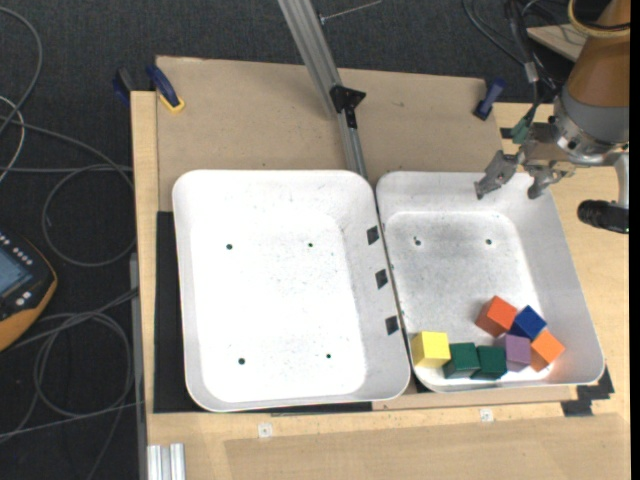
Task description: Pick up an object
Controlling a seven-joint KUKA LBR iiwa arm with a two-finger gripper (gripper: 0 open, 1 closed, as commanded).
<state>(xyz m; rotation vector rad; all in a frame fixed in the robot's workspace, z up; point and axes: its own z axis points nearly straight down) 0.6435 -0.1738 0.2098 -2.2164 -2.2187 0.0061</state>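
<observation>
Pincer (513, 180) spread and empty, hanging above far rim of right bin (560, 258). Blocks (495, 343) heaped in that bin's near corner, well apart from pincer, probably slid there. Needs a reach toward the near corner before descending.

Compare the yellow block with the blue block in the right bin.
The yellow block lies at the left end of the cluster, touching one green block; the blue block sits hemmed in between neighbours on the right. Yellow sits squarer to the bin's front edge; blue is turned cornerwise. Both are small cubes in the right bin.
</observation>
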